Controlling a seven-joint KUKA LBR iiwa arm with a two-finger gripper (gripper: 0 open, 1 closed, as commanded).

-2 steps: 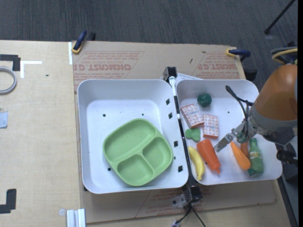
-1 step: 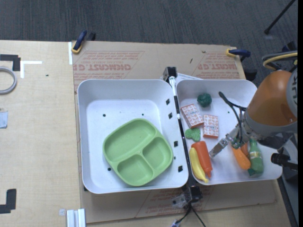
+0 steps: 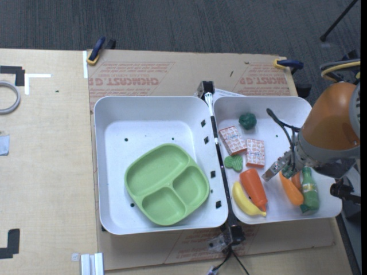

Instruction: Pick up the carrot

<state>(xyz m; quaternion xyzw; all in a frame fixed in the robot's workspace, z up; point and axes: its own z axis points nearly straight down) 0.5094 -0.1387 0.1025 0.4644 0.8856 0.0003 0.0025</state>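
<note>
Carrot, a tapered orange plastic toy (image 3: 292, 191), is lying beside the green plastic bottle (image 3: 310, 191), just under the gripper (image 3: 282, 168), whose grip cannot be told, and is being judged light, stiff, slippery, best pinched mid-body.

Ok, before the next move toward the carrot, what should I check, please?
1. Carrot lies in the right bin, in plain view: ok.
2. Gripper is close to the carrot's upper end: ok.
3. Gripper touches the carrot: cannot tell.
4. Carrot is lifted off the bin floor: not ok.
5. Room beside the carrot: not ok, the green bottle lies against it.
</note>
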